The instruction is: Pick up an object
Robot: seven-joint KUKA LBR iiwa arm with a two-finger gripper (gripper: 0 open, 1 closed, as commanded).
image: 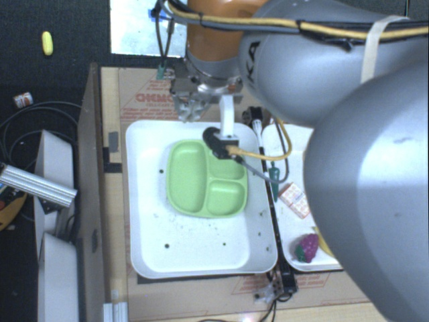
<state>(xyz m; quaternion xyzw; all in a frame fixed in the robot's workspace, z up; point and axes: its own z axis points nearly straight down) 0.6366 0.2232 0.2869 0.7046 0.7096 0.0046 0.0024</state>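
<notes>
The end effector (193, 106) hangs over the far rim of the view's left bin (147, 206), one of two white bins on the counter (134, 86), and I cannot tell whether it is clenched or released. Just nearer the camera than it, one green three-compartment plate (201, 180) lies flat in that bin, with bare white floor showing between the two. Off to its right and nearer still, the right bin (287, 230) holds one purple grape bunch (307, 247) and one red-and-white packet (293, 200).
</notes>
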